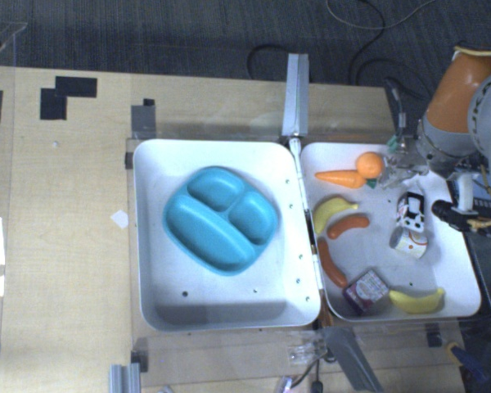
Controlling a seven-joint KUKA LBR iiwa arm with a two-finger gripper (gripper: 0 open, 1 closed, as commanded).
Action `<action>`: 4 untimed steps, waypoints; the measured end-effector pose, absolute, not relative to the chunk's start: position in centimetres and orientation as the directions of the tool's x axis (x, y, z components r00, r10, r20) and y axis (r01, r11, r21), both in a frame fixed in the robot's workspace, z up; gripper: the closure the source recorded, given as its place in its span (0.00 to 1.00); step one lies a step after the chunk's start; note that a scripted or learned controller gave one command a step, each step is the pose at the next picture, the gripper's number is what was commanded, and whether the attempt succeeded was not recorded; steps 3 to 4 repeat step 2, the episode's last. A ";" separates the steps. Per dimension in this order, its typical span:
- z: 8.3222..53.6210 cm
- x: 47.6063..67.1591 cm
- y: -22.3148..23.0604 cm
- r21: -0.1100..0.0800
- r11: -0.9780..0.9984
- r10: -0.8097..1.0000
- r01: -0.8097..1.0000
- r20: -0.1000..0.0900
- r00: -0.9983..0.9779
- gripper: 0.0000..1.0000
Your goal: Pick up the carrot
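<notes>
The carrot [341, 178] lies on its side at the far left of the right bin [466, 297], its tip pointing left toward the divider. An orange ball [370, 164] touches its thick end. My gripper [403, 159] hangs over the bin's far edge, just right of the orange ball and a short way right of the carrot. Nothing is seen held in it. The grey arm with its orange band [462, 97] comes in from the upper right.
The right bin also holds a yellow banana [331, 211], two brown sausages [348, 225] [331, 265], a white-and-black toy [409, 223], a purple packet [365, 290] and a second banana [417, 300]. A blue divided plate [221, 218] lies in the left bin [155, 301].
</notes>
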State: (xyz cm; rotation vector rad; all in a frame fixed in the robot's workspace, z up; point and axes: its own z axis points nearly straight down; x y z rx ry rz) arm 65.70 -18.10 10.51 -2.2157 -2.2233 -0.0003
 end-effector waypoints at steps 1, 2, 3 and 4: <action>9.5 66.0 -20.5 0.009 0.028 1.000 1.000 -0.003 -0.028 1.00; 23.9 64.4 -19.6 0.007 -0.438 0.899 0.899 0.001 0.438 1.00; 23.9 64.4 -19.6 0.007 -0.438 0.899 0.899 0.001 0.438 1.00; 23.9 64.4 -19.6 0.007 -0.438 0.899 0.899 0.001 0.438 1.00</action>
